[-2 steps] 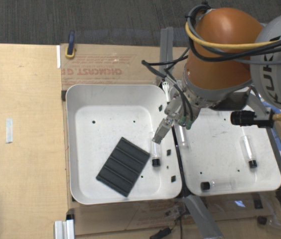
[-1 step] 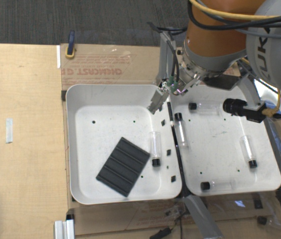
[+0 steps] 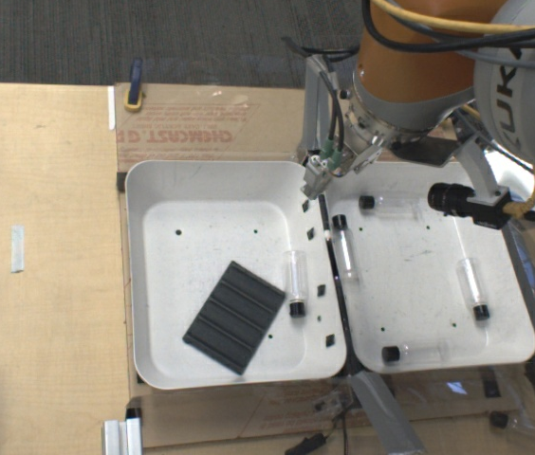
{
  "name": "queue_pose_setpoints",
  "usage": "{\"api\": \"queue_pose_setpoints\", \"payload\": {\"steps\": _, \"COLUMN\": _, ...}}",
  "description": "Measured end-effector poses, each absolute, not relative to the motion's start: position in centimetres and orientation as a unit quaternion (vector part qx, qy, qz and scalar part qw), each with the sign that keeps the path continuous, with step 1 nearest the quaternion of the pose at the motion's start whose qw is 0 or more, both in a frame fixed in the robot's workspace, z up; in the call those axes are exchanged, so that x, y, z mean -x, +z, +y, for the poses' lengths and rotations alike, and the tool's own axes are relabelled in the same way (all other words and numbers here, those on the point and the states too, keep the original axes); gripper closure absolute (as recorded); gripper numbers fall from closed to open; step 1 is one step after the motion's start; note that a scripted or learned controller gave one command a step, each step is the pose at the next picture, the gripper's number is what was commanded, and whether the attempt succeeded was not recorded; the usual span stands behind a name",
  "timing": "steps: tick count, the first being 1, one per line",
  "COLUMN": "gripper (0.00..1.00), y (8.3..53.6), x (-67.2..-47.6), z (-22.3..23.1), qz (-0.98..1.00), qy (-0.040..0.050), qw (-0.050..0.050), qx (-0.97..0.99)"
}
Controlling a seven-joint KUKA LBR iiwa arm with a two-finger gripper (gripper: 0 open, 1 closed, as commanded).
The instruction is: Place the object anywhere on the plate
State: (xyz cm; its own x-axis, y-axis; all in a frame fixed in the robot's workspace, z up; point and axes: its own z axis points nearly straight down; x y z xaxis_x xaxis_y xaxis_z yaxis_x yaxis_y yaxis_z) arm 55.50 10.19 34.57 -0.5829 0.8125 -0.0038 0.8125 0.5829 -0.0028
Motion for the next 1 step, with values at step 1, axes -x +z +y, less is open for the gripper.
{"api": "queue_pose_setpoints", "payload": {"steps": 1, "gripper": 1.00, "y": 42.95, "x": -59.60, "z": 15.57, "qz": 0.972, "qy": 0.0007, "qw": 0.003, "qx": -0.233}}
